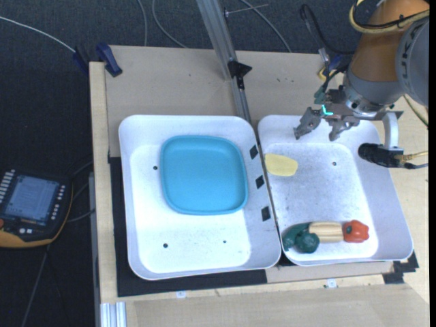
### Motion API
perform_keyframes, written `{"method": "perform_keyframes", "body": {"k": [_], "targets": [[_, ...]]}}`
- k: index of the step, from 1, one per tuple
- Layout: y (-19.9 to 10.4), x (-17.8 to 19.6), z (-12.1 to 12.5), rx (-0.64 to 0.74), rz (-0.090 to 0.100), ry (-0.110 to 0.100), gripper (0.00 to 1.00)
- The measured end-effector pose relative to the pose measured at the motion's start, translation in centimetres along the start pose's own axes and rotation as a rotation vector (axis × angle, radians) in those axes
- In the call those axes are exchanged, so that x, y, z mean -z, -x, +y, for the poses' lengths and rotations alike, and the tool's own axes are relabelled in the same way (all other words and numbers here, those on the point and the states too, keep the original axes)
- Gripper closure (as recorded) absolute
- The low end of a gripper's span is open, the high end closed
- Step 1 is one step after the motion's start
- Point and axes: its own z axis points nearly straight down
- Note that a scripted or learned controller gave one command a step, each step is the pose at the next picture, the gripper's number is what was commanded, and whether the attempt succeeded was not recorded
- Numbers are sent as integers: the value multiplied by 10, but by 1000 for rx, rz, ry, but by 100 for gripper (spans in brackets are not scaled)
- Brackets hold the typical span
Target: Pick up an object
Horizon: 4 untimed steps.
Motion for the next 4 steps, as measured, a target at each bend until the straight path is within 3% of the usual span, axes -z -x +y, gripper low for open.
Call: {"method": "perform_keyframes", "body": {"k": [1,3,4], "targets": [[0,0,0,0,0,0,0],[6,-105,5,0,0,-5,0],[7,-91,7,0,0,1,100]]}}
